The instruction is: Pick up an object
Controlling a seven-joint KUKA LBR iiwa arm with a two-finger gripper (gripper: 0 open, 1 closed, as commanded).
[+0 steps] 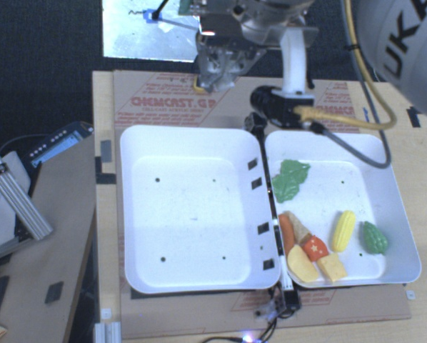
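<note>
White plastic forms the two shallow bins on the desk; the left bin (192,213) is seen beside the right bin (356,181), where every candidate lies. A green leafy piece (290,179) is placed apart near the far-left part of that bin. A yellow corn cob (343,230) and a green pepper-like piece (374,238) are set towards the near right. A carrot (288,229), a red piece (314,247) and two yellow pieces are crowded together at the near-left corner.

The claw (217,66) is held high beyond the bins' far edge; how it stands cannot be told, and nothing is seen in it.

An isolated item such as the corn cob would probably be best chosen, approached from straight above and spanned across its narrow width.
</note>
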